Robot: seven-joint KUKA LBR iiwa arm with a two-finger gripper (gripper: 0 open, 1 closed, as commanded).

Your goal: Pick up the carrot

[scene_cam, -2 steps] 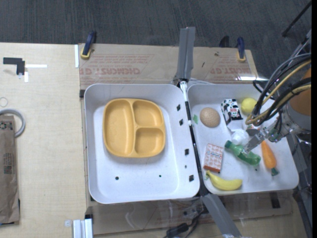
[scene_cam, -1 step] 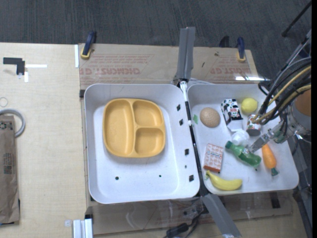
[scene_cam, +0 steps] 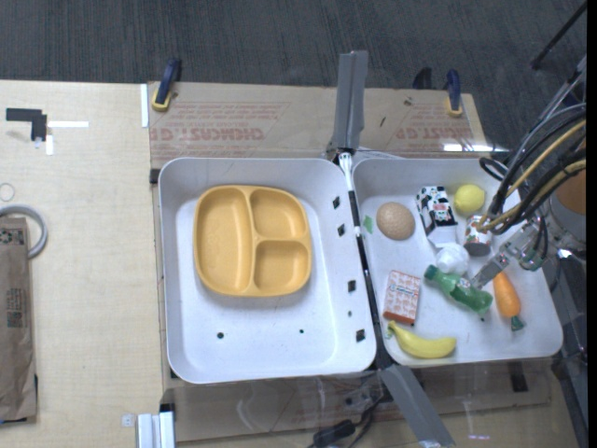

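Banana (scene_cam: 422, 343) nearest, orange carrot (scene_cam: 506, 296) with green tip, claw (scene_cam: 492, 267) state unclear

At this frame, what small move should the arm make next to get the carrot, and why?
Probably a short shift toward the bin's right side and down, centring the gripper over the carrot. The gripper sits just to the left of the carrot's upper end, beside the green bottle, and the carrot lies flat in the right bin, not between its fingers.
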